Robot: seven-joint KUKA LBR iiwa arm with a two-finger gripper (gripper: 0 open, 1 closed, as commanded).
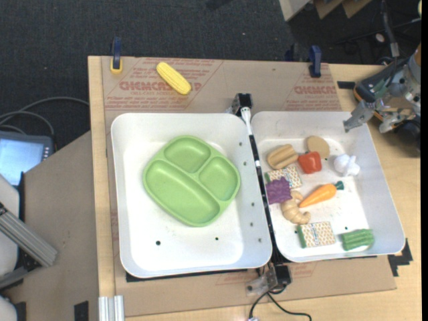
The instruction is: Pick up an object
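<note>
we see two white bins side by side on a cardboard sheet [281, 79]. the left bin [134, 239] holds a green plate [190, 179] with three compartments, lying a little tilted in the view.

the right bin [381, 199] holds the small toy foods. near its top lie a bun [281, 156], a tan piece [318, 144] and a red pepper [309, 162] just beside each other. a white piece [345, 165] sits to their right. lower, a purple piece [278, 190] lies next to a patterned packet [286, 174], with a carrot [319, 194] to the right and a beige croissant [295, 210] touching the carrot's tip. near the bottom lie a second packet [316, 233] and a green piece [356, 239].

a corn cob [173, 77] rests on the cardboard above the left bin, well apart from the others.

the gripper [354, 117] sits at the right bin's upper right corner, at the rim, apart from all the foods. nothing is between its fingers; we cannot tell whether they are open or closed.
</note>
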